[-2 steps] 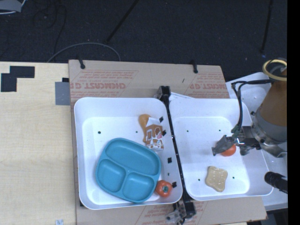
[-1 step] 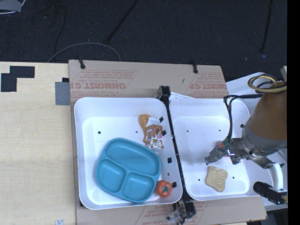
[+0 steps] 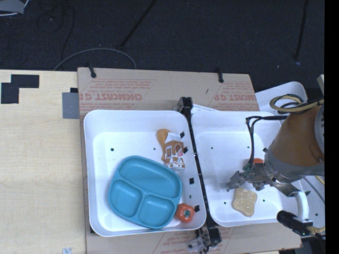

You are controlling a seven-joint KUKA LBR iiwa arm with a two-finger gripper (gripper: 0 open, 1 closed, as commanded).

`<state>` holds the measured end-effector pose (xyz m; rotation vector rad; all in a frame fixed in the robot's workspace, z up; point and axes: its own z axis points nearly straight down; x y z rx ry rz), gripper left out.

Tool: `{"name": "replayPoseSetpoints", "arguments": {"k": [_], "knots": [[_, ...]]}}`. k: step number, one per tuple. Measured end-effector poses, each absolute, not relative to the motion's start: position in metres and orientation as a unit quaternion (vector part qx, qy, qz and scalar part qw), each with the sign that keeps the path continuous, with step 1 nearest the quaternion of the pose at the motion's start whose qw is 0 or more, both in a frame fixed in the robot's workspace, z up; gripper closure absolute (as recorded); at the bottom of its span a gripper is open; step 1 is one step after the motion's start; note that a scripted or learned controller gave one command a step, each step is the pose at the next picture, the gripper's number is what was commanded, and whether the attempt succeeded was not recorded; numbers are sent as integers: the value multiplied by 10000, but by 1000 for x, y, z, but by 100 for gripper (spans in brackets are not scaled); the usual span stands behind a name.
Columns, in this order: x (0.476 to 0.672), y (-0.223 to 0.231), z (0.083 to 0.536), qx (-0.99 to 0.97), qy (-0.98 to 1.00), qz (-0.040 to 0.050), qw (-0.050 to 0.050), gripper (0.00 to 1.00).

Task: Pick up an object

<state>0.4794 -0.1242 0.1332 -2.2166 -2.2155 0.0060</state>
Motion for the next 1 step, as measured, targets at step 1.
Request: {"name": "replayPoseSetpoints", "arguments": {"k": [1], "knots": [[480,-127,89,-7084,-7058,5,-34,0]]}}
